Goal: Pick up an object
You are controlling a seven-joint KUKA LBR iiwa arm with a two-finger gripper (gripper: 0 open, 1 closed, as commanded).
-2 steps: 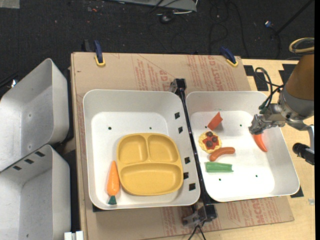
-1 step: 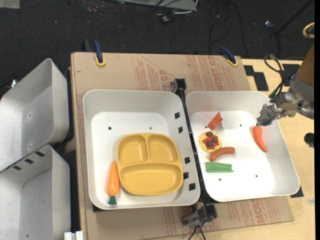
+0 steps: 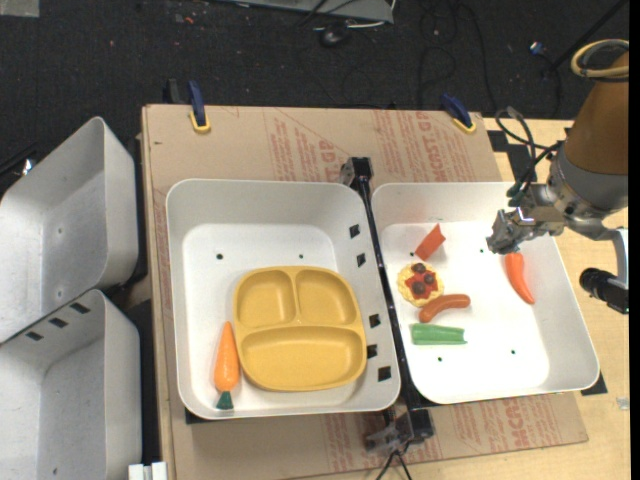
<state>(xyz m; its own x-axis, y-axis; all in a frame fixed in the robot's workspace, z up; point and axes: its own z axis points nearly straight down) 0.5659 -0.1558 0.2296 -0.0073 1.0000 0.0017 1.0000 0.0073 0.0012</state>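
Over the right bin (image 3: 560,353) my gripper (image 3: 506,236) hangs just above the orange chili pepper (image 3: 519,277), its state I cannot tell; pepper looks like light, stiff, slick toy plastic, so I'd pinch across its thicker upper half.

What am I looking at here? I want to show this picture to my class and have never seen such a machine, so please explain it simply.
One camera looks down at a slant on a bench with two shallow white bins. The grey and orange robot arm reaches in from the right; its gripper sits over the right bin, just above an orange pepper. That bin also has a red wedge, a small pizza toy, a sausage and a green bean pod. The left bin holds a yellow divided tray and a carrot. Whether anything is gripped is unclear.
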